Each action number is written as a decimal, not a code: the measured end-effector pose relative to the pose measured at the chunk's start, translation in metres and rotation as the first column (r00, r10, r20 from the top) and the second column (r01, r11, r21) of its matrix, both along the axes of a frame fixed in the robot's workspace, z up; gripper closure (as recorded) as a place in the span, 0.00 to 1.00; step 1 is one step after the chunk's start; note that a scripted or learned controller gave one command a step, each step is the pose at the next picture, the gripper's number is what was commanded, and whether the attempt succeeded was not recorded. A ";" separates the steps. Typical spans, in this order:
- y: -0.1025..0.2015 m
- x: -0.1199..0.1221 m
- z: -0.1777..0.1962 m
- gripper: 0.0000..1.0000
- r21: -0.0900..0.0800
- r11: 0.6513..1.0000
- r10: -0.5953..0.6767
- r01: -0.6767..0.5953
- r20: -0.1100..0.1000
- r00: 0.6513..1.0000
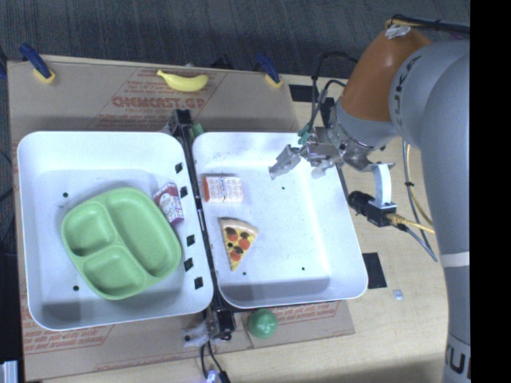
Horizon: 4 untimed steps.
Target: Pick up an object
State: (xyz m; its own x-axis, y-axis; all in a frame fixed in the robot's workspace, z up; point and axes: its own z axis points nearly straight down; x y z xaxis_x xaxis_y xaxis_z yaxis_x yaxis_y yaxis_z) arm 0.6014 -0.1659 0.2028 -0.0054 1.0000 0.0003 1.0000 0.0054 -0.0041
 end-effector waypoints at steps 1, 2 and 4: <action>-0.003 -0.051 -0.093 0.00 0.001 1.000 0.001 -0.001 -0.002 1.000; -0.045 0.034 -0.100 0.00 0.000 1.000 0.000 0.000 0.003 1.000; -0.044 0.035 -0.089 0.00 0.000 1.000 0.006 -0.006 0.002 1.000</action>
